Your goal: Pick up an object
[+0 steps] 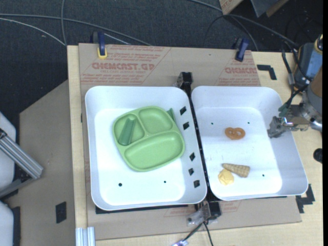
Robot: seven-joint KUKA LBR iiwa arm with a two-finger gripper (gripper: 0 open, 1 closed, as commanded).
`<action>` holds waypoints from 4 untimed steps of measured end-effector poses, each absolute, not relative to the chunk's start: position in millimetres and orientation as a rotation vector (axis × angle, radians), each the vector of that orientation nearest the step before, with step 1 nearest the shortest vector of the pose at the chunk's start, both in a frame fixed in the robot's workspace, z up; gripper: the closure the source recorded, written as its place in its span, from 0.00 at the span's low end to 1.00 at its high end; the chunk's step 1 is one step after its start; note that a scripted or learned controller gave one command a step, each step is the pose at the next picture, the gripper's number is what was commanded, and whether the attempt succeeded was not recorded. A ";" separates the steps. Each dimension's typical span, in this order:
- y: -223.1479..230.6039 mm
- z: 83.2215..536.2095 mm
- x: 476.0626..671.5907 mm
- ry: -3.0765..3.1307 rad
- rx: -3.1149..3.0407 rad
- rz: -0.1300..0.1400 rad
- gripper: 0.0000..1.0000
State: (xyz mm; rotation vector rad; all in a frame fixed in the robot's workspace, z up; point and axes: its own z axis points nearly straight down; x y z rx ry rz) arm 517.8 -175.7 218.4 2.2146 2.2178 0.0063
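Pick not started: nothing lifted, all objects resting in the bins.
Left of the right white bin (287, 183): glossy green plastic divided plate (149, 137). Inside it: brown pretzel (235, 133), yellow lump (226, 177), ridged tan cone (237, 169). Pincer (277, 126) at its right rim; open or closed, can't tell.

Right bin (287, 152): small brown pretzel (235, 133) lies flat near centre. Tan waffle cone (237, 169) lies on its side nearer the front, touching a small yellow piece (225, 177) at its left.
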 end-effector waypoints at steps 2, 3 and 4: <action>-127.8 271.9 541.3 2.226 2.214 0.004 1.00; -74.9 256.6 560.0 2.231 2.217 0.001 1.00; -26.3 258.1 564.0 2.228 2.217 0.001 1.00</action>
